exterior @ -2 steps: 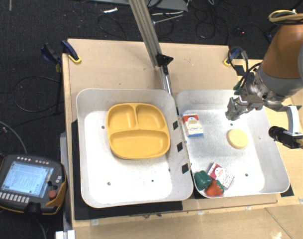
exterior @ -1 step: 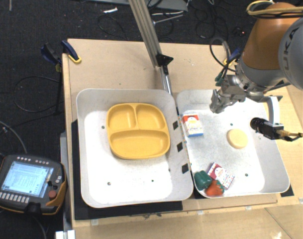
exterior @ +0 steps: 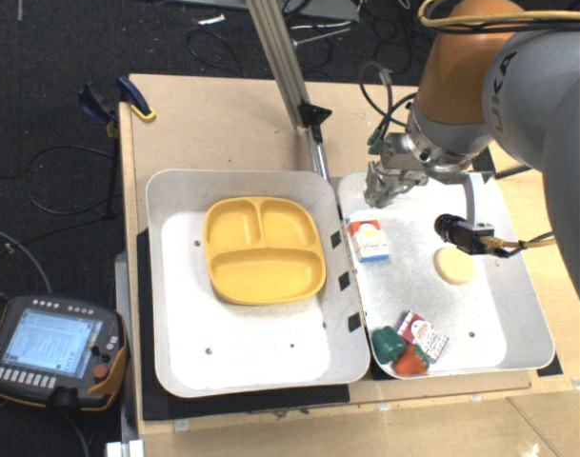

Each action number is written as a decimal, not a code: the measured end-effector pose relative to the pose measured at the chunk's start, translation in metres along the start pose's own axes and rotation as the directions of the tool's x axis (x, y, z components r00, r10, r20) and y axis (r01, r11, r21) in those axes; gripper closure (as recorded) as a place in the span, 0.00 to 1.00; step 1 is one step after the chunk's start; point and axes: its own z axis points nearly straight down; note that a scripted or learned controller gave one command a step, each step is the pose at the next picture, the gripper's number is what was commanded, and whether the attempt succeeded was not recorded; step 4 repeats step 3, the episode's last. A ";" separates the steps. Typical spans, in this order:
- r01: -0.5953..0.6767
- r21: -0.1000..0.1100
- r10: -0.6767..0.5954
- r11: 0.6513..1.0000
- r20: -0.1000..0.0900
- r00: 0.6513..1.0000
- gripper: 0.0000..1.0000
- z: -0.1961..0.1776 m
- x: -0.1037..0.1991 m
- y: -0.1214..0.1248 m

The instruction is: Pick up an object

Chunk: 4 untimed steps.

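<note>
We found the gripper [exterior: 381, 194] poised above the right bin [exterior: 518, 303], just beyond a small carton [exterior: 370, 240]. We could not tell its state. A yellow tray [exterior: 264, 250] sat in the left bin [exterior: 175, 284].

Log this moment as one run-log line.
arm: over right bin | tool: above small carton, not touching | grasp: none seen | yellow divided tray: left bin

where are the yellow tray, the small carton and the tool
yellow tray [exterior: 234, 279]: camera view, bare floor of its long compartment
small carton [exterior: 370, 240]: camera view, middle of its top face
tool [exterior: 379, 196]: camera view, at its fingertips
</note>
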 end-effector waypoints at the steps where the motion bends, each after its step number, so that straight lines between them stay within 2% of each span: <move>1: -0.001 -0.001 0.001 1.000 0.000 1.000 1.00 0.003 0.046 0.021; 2: 0.000 -0.001 0.000 1.000 -0.002 1.000 1.00 -0.003 0.106 0.025; 3: -0.006 0.001 0.006 1.000 0.002 1.000 0.00 -0.003 0.102 0.025; 4: -0.006 0.001 0.006 1.000 0.002 1.000 0.00 -0.003 0.102 0.025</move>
